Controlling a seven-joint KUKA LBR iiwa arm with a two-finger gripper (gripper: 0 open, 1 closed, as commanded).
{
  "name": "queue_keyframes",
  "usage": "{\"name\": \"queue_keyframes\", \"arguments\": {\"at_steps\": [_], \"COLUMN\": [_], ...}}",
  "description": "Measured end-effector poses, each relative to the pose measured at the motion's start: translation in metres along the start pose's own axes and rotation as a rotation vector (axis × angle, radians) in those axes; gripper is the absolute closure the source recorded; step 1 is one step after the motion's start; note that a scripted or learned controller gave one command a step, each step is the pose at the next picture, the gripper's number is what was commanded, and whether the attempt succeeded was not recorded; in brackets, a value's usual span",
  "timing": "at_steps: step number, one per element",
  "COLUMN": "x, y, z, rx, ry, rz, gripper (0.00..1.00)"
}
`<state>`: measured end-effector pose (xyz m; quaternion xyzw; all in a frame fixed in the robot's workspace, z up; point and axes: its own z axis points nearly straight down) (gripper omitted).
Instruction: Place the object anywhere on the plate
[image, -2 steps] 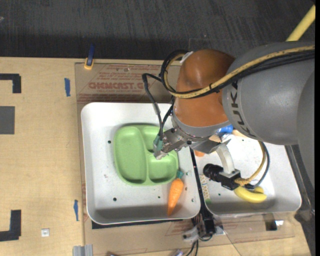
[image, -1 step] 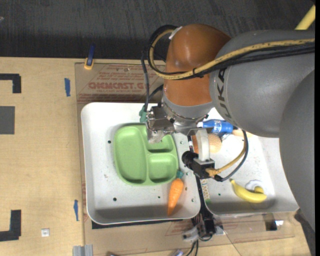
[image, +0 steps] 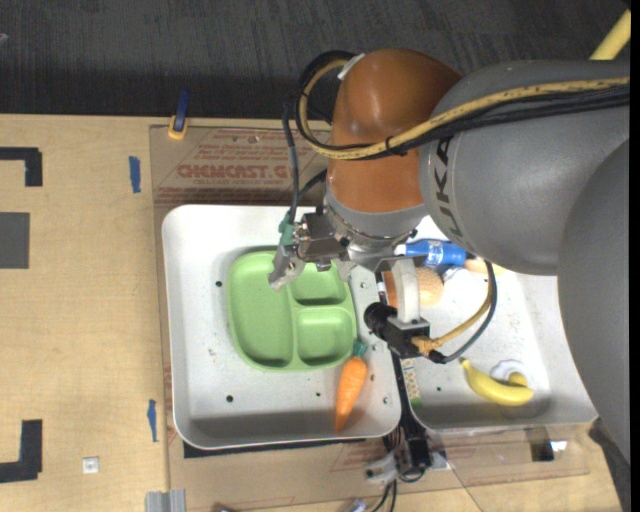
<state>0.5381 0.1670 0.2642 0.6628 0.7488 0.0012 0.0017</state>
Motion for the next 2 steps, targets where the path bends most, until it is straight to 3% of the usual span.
{"name": "queue_keyframes", "arguments": {"at_steps": [1, 2], "x": [0.001, 0.028], "y": [0.001, -0.014], "z": [-0.010, 0.056], "rx": [-0.006, 0.016], "ry": [-0.001, -0.001], "rz": [-0.002, 0.291], "gripper": [1.00, 1.00]}}
